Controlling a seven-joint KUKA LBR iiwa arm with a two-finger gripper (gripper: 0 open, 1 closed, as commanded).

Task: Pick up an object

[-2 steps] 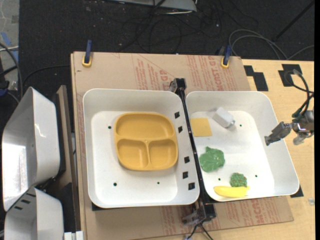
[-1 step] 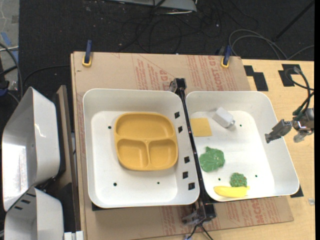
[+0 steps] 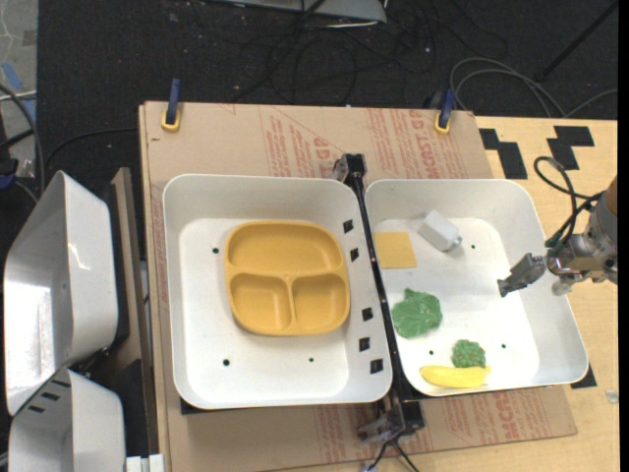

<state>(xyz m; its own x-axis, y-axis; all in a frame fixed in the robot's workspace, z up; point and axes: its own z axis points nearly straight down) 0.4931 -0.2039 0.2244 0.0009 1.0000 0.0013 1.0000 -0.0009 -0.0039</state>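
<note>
The right bin holds several small items. A flat yellow square lies near its left wall, and a small white-grey block sits just right of it. A green leafy piece rests lower down. Near the front wall are a small green broccoli-like piece and a yellow banana. My gripper reaches in over the bin's right side, well right of the leafy piece and apart from every item. Nothing shows in its grasp.
The left bin holds a yellow divided plate. A black divider runs between the bins. Both stand on a cardboard sheet held by clamps. White containers sit at the far left.
</note>
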